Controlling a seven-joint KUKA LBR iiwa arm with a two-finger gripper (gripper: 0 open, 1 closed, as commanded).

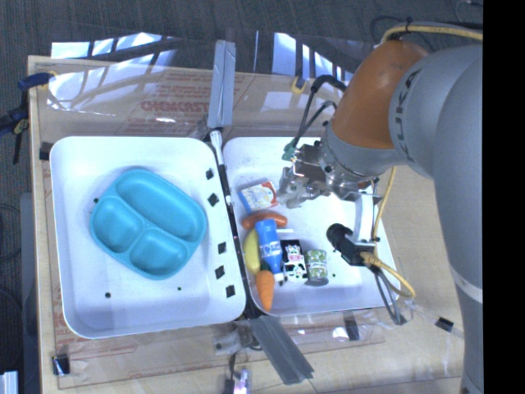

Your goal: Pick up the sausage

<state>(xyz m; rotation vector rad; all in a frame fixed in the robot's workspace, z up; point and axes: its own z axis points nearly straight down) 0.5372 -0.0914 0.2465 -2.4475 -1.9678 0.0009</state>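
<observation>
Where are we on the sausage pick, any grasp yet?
No grasp visible. Done: the arm has reached over the right bin, with the tool above its upper part. In hand: nothing seen held. The sausage lies on the bin floor between the snack packet and the blue bottle, beside and below the tool. Left: descend onto it, close and lift.

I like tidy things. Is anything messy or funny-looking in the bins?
A bit. The toy food sits jumbled in the right bin: the sausage lies half under the blue bottle, beside a carrot. The blue tray sits slanted in the left bin.
</observation>
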